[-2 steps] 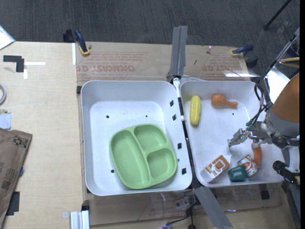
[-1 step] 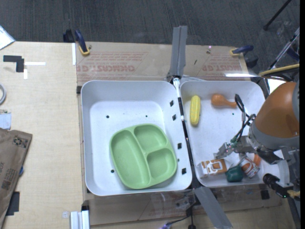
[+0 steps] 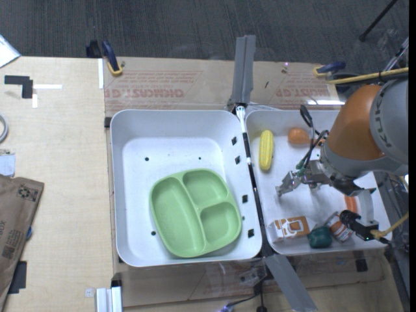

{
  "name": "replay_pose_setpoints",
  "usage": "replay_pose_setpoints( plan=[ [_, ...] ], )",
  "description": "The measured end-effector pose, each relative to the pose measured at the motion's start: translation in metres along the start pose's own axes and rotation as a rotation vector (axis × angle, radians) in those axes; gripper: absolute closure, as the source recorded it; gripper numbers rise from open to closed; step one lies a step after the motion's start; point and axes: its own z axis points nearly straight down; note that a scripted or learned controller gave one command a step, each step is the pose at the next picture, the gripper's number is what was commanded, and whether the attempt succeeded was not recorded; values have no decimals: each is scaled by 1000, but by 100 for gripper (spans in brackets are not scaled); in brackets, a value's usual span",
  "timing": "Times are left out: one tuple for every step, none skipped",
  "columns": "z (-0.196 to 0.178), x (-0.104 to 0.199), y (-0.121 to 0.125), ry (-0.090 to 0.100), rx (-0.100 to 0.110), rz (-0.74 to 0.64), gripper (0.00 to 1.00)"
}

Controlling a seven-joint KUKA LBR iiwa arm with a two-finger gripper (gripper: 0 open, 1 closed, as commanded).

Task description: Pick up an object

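Green divided plate (image 3: 195, 212) lying in left bin (image 3: 123, 174) | right bin (image 3: 273, 125) holding yellow corn cob (image 3: 266, 149) at far left, orange fruit (image 3: 298, 135) far, carton (image 3: 290, 227) and dark green item (image 3: 319, 237) near | jaws (image 3: 289, 184) hovering mid-bin, appearing parted, gripping nothing.

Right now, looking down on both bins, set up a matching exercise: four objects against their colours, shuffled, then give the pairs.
Objects:
1. divided plate
2. corn cob
3. small carton
4. round object at the right bin's near edge

Colours:
A. yellow
B. dark green
C. light green
D. brown and white

Pairs: 1-C, 2-A, 3-D, 4-B
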Motion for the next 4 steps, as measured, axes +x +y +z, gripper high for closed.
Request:
replay_pose_setpoints(
  plan=[
    [-7, -3, 70, 0, -2, -183, 0],
    [3, -7, 117, 8, 35, -169, 0],
    [-8, -9, 120, -4, 20, -172, 100],
    [2, -6, 120, 1, 21, -134, 100]
  ],
)
